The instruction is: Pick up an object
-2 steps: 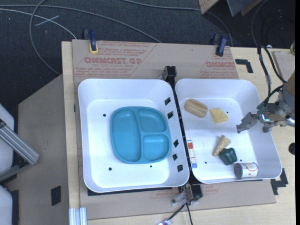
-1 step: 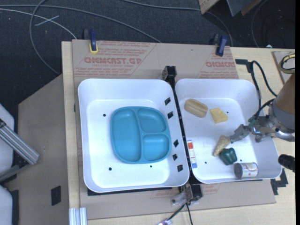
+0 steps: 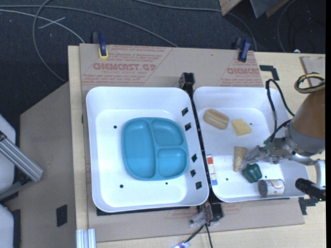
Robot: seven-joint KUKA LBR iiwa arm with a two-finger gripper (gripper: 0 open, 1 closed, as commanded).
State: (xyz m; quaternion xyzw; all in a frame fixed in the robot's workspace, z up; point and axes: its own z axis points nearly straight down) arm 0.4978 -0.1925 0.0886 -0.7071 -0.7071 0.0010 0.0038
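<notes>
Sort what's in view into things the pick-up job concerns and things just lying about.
Job: pincer; green object; bread roll; yellow chunk; tan piece; small can; right bin.
Lying about: blue divided plate; left bin; clamps; cables.

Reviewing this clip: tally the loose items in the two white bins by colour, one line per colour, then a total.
Blue: 1, the divided tray in the left bin.
Tan or yellowish: 3, the bread roll, the pale chunk and the cone-shaped piece, all in the right bin.
Dark green: 1, the green piece.
Silver: 1, the small can.
Total: 6
</notes>
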